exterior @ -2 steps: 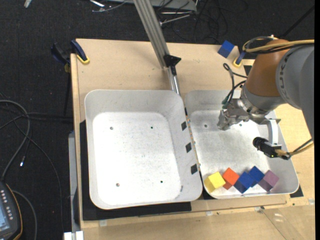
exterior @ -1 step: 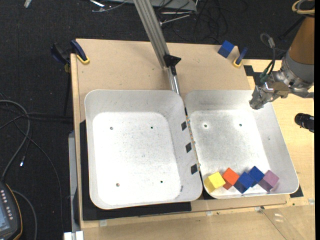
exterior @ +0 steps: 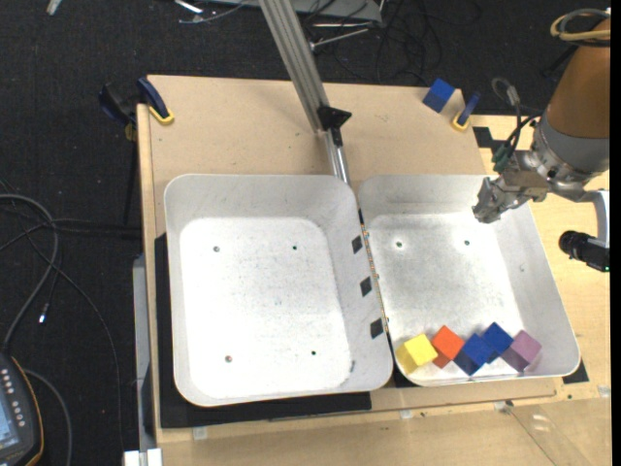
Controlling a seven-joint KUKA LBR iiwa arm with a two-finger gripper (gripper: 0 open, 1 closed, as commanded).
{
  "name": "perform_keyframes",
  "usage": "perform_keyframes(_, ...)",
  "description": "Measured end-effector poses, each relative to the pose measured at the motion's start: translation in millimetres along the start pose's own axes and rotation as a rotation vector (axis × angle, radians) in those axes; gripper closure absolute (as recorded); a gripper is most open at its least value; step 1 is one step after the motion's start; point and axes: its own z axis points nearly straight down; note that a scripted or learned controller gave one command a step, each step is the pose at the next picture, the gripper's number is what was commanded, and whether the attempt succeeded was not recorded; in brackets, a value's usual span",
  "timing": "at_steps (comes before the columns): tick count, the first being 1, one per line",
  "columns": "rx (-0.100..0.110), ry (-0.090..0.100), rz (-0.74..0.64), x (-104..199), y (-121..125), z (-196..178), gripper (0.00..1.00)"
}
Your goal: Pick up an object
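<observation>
The arm [exterior: 582,95] comes in from the right edge of the camera view, its orange band sitting above a grey wrist. From the wrist it bends down and to the left, ending in the gripper [exterior: 488,206], which points down and leftward. Cables run along the wrist just above the gripper

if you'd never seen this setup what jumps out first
The bright blocks huddled along the right bin's near edge: yellow block, orange block, blue block, purple block. Next, the gripper over that bin's far right corner, well away from them.
</observation>
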Motion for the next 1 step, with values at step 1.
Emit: perform_keyframes(1, 0.004, 0.001, 0.003, 12.8, -13.4, 39.6, 1.0)
